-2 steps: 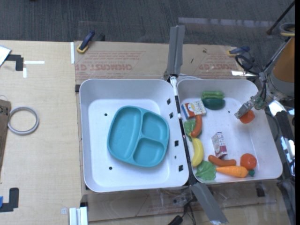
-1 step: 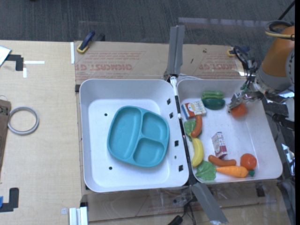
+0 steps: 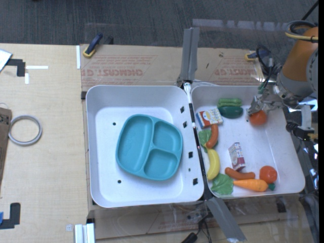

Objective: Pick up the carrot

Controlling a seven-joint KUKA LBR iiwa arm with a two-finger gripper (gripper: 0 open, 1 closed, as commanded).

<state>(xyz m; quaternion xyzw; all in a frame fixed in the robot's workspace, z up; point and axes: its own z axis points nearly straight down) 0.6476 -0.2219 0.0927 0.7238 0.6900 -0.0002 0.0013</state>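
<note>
The carrot [image 3: 251,185], orange and tapered, lies flat near the front edge of the right bin [image 3: 283,151], beside a green leaf [image 3: 221,185] and below an orange-red ball [image 3: 268,173]. My gripper [image 3: 259,108] hangs over the far right corner of that bin, well behind the carrot. A small red-orange round thing [image 3: 257,117] sits right at the gripper's tip; whether it is gripped is unclear.
The right bin also holds a green vegetable [image 3: 230,109], a small box [image 3: 209,117], a red sausage [image 3: 213,135], a banana [image 3: 213,163], a packet [image 3: 236,156] and a brown sausage [image 3: 239,174]. A teal divided plate [image 3: 149,147] lies in the left bin [image 3: 101,110].
</note>
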